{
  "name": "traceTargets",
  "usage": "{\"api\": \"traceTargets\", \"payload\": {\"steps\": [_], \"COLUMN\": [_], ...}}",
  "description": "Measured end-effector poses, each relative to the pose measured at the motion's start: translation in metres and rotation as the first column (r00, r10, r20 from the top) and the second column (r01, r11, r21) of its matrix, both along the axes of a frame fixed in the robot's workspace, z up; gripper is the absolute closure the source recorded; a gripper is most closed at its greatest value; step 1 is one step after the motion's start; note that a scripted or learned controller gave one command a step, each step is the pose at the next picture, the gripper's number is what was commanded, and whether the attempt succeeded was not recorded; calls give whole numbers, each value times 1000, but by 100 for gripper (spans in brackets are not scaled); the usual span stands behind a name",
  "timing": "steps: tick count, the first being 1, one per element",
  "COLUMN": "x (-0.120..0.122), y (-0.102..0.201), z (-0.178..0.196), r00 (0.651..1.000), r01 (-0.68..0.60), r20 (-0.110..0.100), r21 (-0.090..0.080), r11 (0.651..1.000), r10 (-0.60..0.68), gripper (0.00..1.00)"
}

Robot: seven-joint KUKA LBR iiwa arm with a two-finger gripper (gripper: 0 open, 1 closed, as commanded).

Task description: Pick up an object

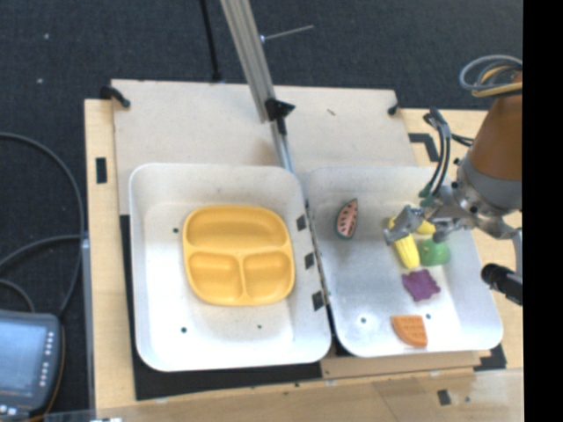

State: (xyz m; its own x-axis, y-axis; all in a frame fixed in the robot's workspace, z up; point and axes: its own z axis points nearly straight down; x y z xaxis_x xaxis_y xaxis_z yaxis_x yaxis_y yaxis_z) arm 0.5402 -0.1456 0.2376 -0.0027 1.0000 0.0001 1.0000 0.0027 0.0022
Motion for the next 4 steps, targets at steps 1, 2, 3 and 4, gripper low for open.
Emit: {"api": "traceTargets", "payload": {"steps": [1, 2, 3, 4], "x": [0, 6, 14, 14], "y": [0, -8, -5, -7], "z": [0, -47, -96, -139], "r00": [1000, 1000, 1000, 1000], "r01": [1, 4, 6, 5], "r20": [0, -4, -5, -3], "r21": [0, -2, -1, -2], "r11": [1000, 1000, 1000, 1000], "r10": [-1, -4, -6, -5], "gripper": [0, 0, 0, 0]}}
